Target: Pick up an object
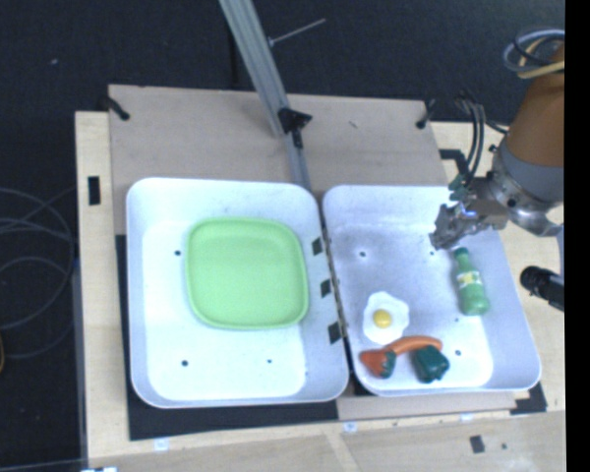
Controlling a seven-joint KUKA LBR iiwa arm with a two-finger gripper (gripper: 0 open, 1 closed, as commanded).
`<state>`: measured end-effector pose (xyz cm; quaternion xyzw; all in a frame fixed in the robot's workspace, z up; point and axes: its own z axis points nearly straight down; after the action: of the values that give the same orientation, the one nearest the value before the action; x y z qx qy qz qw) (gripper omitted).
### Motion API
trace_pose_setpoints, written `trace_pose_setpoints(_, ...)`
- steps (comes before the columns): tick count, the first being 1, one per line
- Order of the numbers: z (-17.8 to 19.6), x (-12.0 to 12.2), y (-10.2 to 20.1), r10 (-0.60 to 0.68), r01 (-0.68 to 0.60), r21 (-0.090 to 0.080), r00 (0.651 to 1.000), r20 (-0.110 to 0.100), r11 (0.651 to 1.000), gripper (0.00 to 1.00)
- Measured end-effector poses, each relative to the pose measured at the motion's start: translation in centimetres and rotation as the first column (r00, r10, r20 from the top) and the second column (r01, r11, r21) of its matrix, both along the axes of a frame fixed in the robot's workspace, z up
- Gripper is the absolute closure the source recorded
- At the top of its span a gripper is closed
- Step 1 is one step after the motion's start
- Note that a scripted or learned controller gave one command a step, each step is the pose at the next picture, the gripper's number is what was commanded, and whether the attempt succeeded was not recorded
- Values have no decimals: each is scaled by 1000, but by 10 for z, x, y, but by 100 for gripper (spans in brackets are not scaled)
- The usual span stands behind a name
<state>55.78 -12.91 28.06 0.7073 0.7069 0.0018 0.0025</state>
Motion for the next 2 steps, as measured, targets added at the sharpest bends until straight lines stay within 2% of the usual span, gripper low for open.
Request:
trace_pose_setpoints(1,-5,-3,42,3,-3,1,1000,-5,1000,100)
trace_pose_setpoints(2,-4,-18,86,3,-3,1,1000,-5,1000,100)
